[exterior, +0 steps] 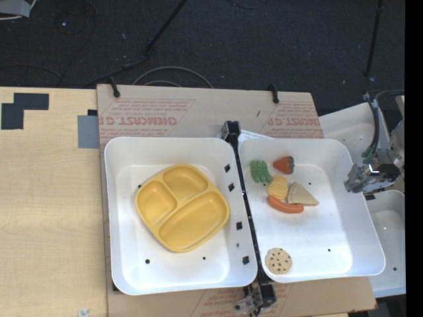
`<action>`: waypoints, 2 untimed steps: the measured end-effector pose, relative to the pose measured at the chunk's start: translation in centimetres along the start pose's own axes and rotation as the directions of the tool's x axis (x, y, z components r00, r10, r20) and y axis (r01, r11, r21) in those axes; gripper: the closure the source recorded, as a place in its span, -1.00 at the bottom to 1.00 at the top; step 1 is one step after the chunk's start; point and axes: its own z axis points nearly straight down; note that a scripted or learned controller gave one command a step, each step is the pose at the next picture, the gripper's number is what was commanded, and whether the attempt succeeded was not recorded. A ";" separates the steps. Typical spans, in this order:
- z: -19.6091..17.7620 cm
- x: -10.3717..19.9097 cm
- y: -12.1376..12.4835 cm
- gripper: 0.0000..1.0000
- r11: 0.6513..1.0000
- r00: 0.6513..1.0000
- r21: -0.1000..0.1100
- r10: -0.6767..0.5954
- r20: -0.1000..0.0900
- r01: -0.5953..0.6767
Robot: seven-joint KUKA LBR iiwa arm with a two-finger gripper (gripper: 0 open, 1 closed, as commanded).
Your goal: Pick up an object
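Two shallow white bins sit side by side on the bench: the left bin (pixel 125 177) carries a yellow divided plate (pixel 182 207), tilted so its long axis runs diagonally, and the right bin (pixel 330 243) holds the small toy foods. The arm comes in from the right, and its gripper (pixel 362 178) hangs at the right bin's outer rim, at about the height of the food cluster; it is too small and dark against the rim to tell whether it is wide or narrow, and nothing is seen in its grasp. The cluster lies well to the gripper's left, in the upper left part of that bin: a tan wedge (pixel 303 195) nearest the gripper, touching a yellow corn piece (pixel 278 189), with an orange sausage (pixel 285 206) just below them, its long axis running nearly left to right. Above sit a red strawberry (pixel 284 164) and a green vegetable (pixel 260 171) beside the divider. A chocolate-chip cookie (pixel 278 261) lies apart near the bin's lower left corner. The pick looks not yet begun; the likely move is leftward across the bin floor and then down.
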 end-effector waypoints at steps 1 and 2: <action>-0.5 4.9 0.2 1.00 1.000 1.000 0.006 -0.004 -0.004 0.004; 0.9 10.2 0.3 1.00 1.000 1.000 0.008 -0.003 -0.004 0.003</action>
